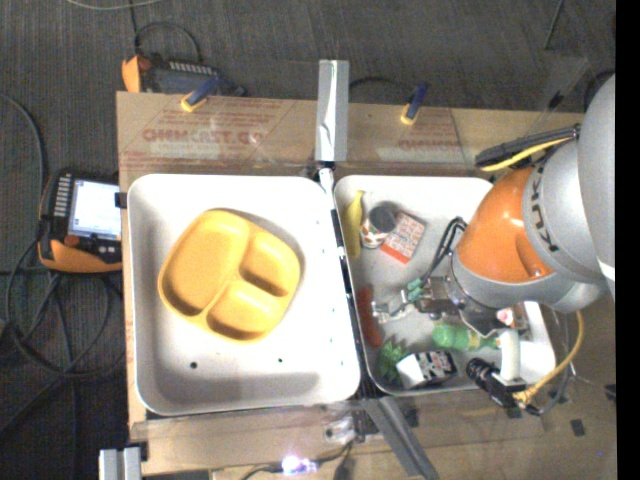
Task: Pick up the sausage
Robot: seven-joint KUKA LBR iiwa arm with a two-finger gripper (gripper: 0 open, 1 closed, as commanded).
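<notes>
A: Sausage (pixel 367 315) — where is it logged?
B: Against the right bin's (pixel 440 184) left wall, below the banana (pixel 354 222); little room is left wallside.
A: Gripper (pixel 412 296)?
B: Beside it, hidden by the wrist; finger state cannot be told.

The arm (pixel 545 228) is running off the frame's right side and is covering much of the right bin (pixel 420 180), hiding that bin's right wall and whatever is lying beneath the orange band. The gripper (pixel 405 300), just right of the sausage (pixel 368 315), is showing too small and cluttered for its parts to be made out. Below the arm, a green item (pixel 452 337) and a white, black-printed packet (pixel 425 366) are lying partly overlapped, too small to identify.
</notes>
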